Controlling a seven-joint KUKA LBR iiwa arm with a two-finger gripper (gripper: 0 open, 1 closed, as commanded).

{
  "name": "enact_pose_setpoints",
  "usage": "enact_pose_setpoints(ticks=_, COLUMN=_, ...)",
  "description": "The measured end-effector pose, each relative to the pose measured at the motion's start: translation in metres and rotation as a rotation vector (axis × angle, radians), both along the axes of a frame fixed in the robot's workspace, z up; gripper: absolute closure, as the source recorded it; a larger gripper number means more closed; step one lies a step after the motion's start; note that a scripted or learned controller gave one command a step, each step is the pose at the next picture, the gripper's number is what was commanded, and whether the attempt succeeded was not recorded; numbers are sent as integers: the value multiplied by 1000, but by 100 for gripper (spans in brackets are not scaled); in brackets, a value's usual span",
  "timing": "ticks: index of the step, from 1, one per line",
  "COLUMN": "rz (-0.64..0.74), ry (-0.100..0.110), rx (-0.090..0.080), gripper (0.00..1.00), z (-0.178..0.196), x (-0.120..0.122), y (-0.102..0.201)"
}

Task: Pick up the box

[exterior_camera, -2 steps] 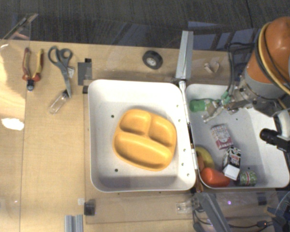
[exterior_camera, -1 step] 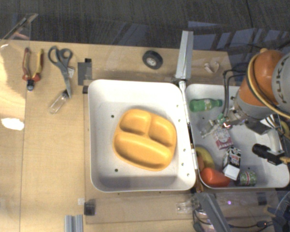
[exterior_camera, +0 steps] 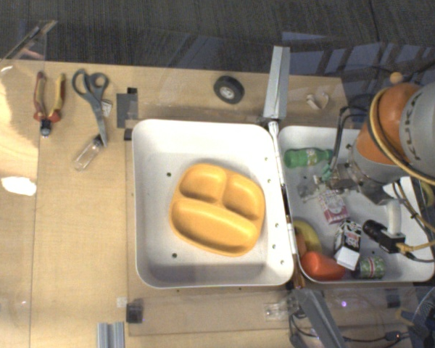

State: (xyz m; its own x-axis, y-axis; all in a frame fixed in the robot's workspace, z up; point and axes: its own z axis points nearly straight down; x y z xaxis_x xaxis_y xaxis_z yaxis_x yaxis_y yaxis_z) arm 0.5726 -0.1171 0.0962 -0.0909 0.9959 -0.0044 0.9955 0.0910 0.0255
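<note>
Light wooden desk [exterior_camera: 72, 252] with two white bins side by side. The left bin [exterior_camera: 152, 194] has a big yellow bread-shaped thing [exterior_camera: 217, 207] sitting in the middle. The right bin [exterior_camera: 420, 270] is cluttered: a green bottle [exterior_camera: 308, 156] at the far end, a banana [exterior_camera: 308, 234] and something red [exterior_camera: 321, 265] near the front, and a small black-and-white box [exterior_camera: 348, 238] lying among them, just beside a small green can [exterior_camera: 372, 267]. The arm hangs over the right bin; its pincer [exterior_camera: 333, 183] sits above the clutter, honestly can't tell if it's spread or pressed together. Scissors [exterior_camera: 94, 100] and pliers [exterior_camera: 47, 100] lie on the desk's far left.
</note>
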Motion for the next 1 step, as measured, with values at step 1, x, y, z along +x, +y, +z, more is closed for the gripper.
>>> enact_pose_setpoints(ticks=1, rz=5, ry=-14, rx=-9, gripper=100, z=13, x=4, y=-2)
